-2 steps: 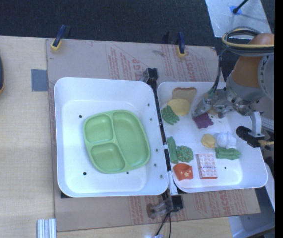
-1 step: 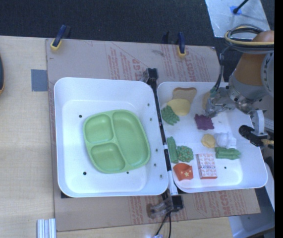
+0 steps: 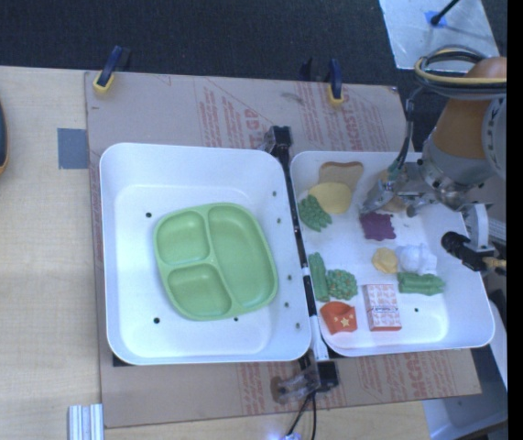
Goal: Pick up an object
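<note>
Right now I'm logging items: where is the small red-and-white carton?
The small red-and-white carton lies in the right white bin, near its front edge, beside the red star-marked piece.

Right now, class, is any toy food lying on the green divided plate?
No. The green plate sits bare in the left bin, and the toy food lies in the right bin.

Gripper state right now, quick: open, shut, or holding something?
Gripper: cannot be told; it sits low over the right bin, near the purple item, with nothing visibly held.
</note>
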You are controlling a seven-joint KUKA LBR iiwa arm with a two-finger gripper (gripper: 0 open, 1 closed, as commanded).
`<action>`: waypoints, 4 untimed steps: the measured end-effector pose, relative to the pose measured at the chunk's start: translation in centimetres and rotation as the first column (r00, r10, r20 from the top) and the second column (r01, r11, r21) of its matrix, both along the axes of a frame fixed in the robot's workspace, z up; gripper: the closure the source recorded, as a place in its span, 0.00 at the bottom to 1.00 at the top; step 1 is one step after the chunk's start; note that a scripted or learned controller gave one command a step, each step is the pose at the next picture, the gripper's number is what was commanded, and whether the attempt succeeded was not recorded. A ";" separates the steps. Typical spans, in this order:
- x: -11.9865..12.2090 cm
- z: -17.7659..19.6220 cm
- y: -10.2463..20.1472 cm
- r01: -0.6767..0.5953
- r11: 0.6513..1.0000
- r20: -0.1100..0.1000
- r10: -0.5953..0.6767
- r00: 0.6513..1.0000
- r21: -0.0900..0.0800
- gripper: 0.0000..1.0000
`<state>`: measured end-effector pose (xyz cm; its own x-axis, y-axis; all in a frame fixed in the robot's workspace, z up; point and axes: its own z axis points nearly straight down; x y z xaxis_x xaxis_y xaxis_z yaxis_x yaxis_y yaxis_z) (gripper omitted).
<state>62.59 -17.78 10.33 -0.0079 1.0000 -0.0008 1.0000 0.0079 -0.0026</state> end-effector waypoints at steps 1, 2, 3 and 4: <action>-4.6 -0.9 5.3 -0.001 1.000 -0.007 0.001 1.000 0.004 0.00; 0.0 10.6 1.1 0.003 1.000 0.015 -0.003 1.000 -0.005 0.00; -3.8 -1.4 1.0 0.005 1.000 -0.013 -0.005 1.000 0.003 0.00; -3.4 0.4 0.9 0.002 1.000 -0.002 -0.002 1.000 0.000 1.00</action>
